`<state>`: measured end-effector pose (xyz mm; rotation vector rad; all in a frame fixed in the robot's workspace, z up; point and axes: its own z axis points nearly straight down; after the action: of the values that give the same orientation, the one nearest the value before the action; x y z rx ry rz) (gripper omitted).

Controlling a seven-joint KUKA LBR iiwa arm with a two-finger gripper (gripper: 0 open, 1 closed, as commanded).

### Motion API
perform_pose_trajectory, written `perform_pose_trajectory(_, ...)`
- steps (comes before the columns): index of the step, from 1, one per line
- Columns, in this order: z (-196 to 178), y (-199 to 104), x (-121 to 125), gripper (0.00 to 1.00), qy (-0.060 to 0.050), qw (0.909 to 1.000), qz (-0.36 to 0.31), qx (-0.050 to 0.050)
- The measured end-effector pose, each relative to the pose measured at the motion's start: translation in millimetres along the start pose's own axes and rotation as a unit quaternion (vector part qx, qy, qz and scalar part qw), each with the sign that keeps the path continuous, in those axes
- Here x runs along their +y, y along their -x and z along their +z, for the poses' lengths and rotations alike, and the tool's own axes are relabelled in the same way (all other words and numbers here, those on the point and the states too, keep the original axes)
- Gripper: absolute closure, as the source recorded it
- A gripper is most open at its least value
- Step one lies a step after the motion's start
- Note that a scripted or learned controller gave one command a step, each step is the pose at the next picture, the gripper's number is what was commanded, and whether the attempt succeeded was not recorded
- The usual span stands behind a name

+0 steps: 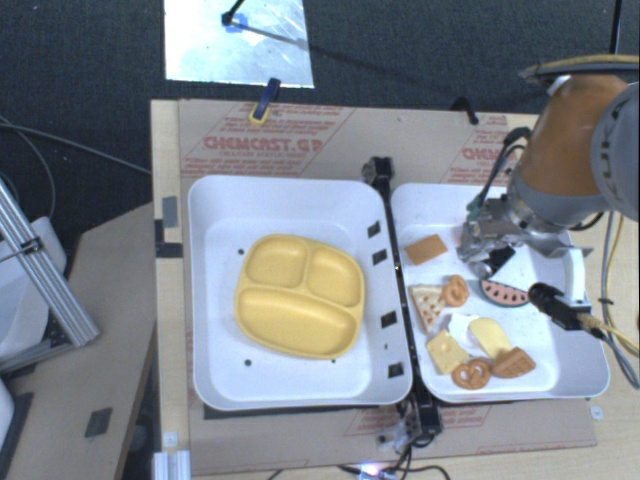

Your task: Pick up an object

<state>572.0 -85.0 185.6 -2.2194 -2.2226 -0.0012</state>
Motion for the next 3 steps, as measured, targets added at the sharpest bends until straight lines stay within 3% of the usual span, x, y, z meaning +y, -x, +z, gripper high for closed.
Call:
perform_pose_trajectory(1, 2, -22, -73, 1.0, -0.002, 1.0, 0.0, 0.0)
perform_pose_trajectory(2, -121, -93, -84, 1.0, 0.007, 1.0, -0.006, 0.001)
perform_pose_trajectory(3, -162, -62, -85, 1.0, 0.003, 1.0, 0.001, -0.001)
